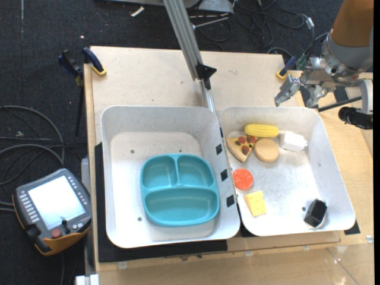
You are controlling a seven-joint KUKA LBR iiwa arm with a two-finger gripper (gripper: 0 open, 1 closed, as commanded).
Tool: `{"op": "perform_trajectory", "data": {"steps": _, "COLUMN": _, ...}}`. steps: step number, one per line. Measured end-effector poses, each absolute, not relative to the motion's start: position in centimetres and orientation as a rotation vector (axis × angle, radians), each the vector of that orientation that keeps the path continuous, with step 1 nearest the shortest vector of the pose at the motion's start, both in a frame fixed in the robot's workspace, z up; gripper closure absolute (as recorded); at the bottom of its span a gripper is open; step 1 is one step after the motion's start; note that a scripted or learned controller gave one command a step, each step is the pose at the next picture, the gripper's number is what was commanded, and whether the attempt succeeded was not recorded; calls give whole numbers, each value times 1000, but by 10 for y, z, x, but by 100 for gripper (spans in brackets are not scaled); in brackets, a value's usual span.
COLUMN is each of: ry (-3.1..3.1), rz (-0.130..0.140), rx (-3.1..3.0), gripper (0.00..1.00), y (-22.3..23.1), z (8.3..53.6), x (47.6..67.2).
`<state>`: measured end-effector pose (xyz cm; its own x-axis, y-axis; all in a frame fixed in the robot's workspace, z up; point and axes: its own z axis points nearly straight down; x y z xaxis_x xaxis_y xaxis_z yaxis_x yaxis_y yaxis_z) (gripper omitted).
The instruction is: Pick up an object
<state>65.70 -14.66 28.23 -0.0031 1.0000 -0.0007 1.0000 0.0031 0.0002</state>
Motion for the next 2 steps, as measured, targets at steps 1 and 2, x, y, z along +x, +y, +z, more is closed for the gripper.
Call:
{"op": "perform_trajectory", "data": {"steps": 1, "ry": 2224, "rz": -1, "rx": 2218, "gripper": 0, "y": -147, "z": 282, "x": 657}}
{"op": "perform_trajectory", "data": {"steps": 2, "ry": 2224, "rz": -5, "rx": 2223, "gripper": 0, "y": -147, "z": 239, "x": 656}}
